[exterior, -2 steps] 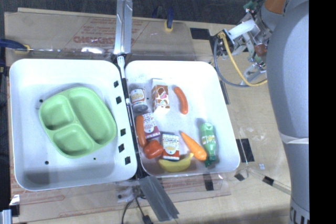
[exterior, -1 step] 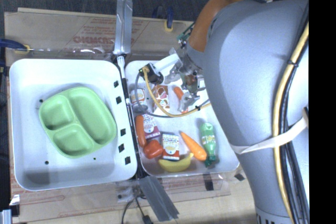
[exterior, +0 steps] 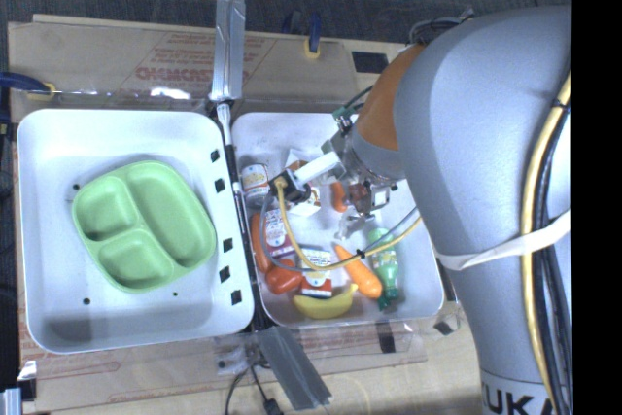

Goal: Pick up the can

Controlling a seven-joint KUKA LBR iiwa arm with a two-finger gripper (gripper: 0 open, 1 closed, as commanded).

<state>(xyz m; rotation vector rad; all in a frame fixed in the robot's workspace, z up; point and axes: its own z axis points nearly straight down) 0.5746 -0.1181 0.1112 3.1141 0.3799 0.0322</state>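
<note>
the grey kuka arm with its orange band reaches in from the right and bends down over the right-hand shallow white bin; its wrist hangs above the bin's middle, and the gripper points down into the clutter. whether the gripper is open or closed cannot be told, for the wrist body and trailing cables hide its lower part. the task's thing appears to be the small cylindrical can with a pale label, standing near the bin's left wall, to the left of the gripper and apart from it; its identity is a judgement, as the label is too small to read. crowded around it lie a red-capped sauce bottle, a yellow toy banana, an orange toy carrot and a green plastic bottle. the left-hand shallow white bin carries a pale green divided plate. to do the step well, the gripper would likely need to shift leftward until centred over the can, descend straight, and close across the can's round sides, clear of the bin wall and the neighbouring bottle. a glancing contact could tip the can.
</note>
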